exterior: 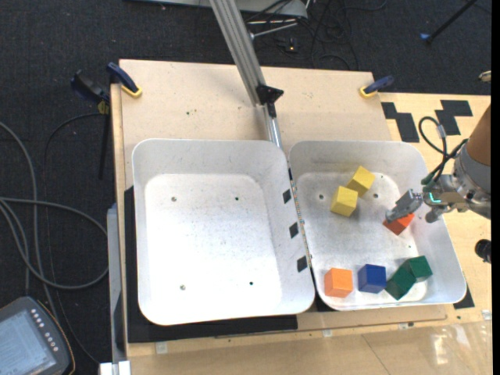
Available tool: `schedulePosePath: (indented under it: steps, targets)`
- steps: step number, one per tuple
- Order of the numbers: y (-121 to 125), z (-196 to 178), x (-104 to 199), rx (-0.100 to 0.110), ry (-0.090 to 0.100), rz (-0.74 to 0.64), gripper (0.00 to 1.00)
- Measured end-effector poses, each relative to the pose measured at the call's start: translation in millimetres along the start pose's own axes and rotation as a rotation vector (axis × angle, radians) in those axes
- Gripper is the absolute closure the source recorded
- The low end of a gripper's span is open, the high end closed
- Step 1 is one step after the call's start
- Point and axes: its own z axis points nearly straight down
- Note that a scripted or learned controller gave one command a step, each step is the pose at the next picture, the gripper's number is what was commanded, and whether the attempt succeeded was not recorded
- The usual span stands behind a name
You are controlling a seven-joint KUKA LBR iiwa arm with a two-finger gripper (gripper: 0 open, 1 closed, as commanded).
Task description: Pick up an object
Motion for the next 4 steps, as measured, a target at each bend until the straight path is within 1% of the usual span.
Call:
schedulePosePath:
  steps: [1,2,3,4]
  targets:
    - [0.6,-2.0,0.1,-0.003,-0.001,0.0,0.0]
    - [2.8,60.9,-3.5,0.001,0.0,0.002,0.0]
    - [2.9,100.9,-3.2,-0.004,-0.002,0.002,0.0]
    - [3.9,88.4,-3.6,-0.008,-0.003,0.001,1.0]
